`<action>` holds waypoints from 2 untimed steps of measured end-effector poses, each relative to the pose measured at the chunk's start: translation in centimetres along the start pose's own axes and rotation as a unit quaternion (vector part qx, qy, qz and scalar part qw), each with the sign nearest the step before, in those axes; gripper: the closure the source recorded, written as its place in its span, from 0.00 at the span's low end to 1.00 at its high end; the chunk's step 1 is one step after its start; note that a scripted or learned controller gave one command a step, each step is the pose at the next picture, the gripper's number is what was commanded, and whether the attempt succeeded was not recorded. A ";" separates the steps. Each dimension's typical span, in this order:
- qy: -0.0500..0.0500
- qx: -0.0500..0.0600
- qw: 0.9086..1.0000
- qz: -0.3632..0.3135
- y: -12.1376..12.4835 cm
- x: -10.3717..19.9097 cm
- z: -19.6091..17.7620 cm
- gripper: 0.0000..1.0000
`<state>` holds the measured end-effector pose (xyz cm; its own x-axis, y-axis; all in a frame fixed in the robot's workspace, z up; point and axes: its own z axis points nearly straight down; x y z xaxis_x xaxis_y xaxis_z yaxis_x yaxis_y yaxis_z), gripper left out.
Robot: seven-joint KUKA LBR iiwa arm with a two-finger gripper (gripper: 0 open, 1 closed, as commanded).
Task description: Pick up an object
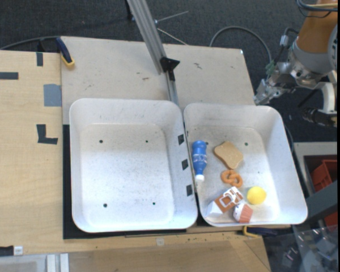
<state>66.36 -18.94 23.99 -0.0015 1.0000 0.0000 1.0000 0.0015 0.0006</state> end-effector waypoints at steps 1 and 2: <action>0.001 0.001 1.000 -0.002 -0.1 5.4 0.6 1.00; 0.001 0.001 1.000 -0.002 -1.5 9.9 0.0 1.00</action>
<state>64.85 -9.06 23.96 -0.0050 1.0000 0.0014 1.0000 0.0050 -0.0021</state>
